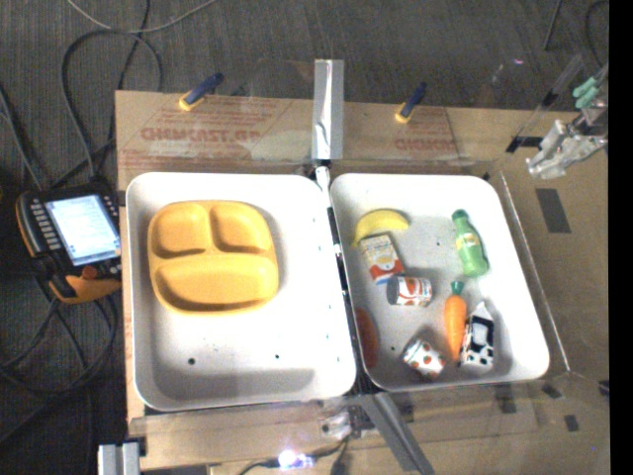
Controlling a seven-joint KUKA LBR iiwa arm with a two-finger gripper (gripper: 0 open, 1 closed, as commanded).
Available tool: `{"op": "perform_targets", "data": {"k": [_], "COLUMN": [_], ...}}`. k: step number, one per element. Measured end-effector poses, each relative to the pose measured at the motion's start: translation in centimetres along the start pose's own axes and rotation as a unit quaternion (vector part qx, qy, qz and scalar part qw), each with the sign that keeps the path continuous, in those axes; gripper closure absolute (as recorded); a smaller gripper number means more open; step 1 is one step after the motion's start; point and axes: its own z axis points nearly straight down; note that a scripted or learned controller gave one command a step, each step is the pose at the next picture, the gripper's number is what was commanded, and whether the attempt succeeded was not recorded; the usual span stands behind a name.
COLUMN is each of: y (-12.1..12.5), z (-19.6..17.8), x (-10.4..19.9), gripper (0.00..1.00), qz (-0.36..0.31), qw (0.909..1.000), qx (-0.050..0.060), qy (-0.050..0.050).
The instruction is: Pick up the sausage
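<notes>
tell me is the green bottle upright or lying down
Lying down: the green bottle shows its full length flat on the right bin floor, cap toward the far wall.

Yellow tray (pixel 215 255) in L bin (pixel 138 364), banana (pixel 381 223), green bottle (pixel 470 242), carrot (pixel 454 326)

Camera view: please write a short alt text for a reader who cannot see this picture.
Two shallow white bins sit side by side: the right bin holds a reddish sausage against its left wall, plus a carrot, banana, green bottle and small cartons. The left bin holds a yellow divided tray. The gripper hovers beyond the right bin's far corner.
</notes>
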Motion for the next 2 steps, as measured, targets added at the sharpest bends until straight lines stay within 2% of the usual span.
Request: {"op": "perform_targets", "data": {"k": [1,2], "y": [7.9,10.4], "z": [0.1,8.0], "x": [-4.8,-3.6], "gripper": [1.00,1.00], "qz": [0.232,-0.243], "qw": [0.9728,0.9700], "qx": [0.001,0.000], "qy": [0.000,0.001]}}
